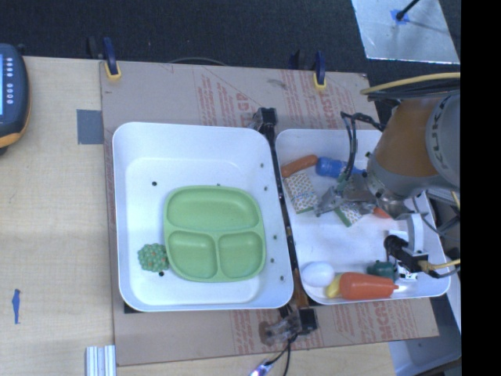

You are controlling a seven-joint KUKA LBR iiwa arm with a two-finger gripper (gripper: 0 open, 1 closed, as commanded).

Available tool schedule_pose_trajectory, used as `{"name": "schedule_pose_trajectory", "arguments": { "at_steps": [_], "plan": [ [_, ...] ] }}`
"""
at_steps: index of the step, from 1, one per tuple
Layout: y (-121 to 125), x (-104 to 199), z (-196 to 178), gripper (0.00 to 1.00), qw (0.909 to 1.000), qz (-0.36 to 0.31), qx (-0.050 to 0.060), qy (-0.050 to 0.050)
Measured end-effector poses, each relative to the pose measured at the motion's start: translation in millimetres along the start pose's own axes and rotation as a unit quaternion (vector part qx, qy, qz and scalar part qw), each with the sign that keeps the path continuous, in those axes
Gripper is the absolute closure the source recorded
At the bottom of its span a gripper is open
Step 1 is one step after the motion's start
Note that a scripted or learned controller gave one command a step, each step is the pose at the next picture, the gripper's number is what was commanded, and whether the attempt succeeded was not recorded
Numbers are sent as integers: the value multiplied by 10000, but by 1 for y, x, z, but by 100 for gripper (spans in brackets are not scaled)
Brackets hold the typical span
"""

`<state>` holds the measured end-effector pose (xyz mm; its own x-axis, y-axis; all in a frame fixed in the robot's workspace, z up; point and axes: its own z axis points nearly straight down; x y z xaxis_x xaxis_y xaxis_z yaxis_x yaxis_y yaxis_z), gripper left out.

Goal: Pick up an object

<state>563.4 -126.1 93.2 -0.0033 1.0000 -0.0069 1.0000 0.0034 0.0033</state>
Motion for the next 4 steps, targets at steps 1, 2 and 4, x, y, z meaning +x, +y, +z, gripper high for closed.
{"name": "schedule_pose_trajectory", "arguments": {
  "at_steps": [1,2,4],
  "plan": [
    [2,-1,-15,100,10000,-7,-21,3],
    [1,-62,-58,100,10000,20,8,12],
    [35,8,-7,0,10000,-30,13,26]
  ]
}}
